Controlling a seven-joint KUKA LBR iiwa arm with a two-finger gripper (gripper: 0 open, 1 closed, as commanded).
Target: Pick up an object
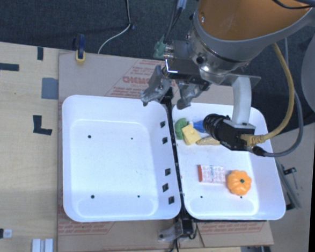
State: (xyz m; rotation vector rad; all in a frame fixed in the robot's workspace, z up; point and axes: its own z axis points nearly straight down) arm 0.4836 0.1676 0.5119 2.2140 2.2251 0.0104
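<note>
One pumpkin (238, 183), one packet (211, 173), one yellow block (190, 135) (all right bin (222, 201)).

The tool (167, 96) is hovering, fingers spread, above the far edge where the left bin (69, 159) is meeting the right bin (264, 208), which is holding an orange pumpkin (238, 182), a red-and-white packet (211, 173) and a yellow block (190, 135).

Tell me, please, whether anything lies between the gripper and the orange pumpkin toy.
Nothing covers the pumpkin toy. A yellow block and a green piece lie on the bin floor roughly between it and the gripper; an approach from above should likely clear them.
</note>
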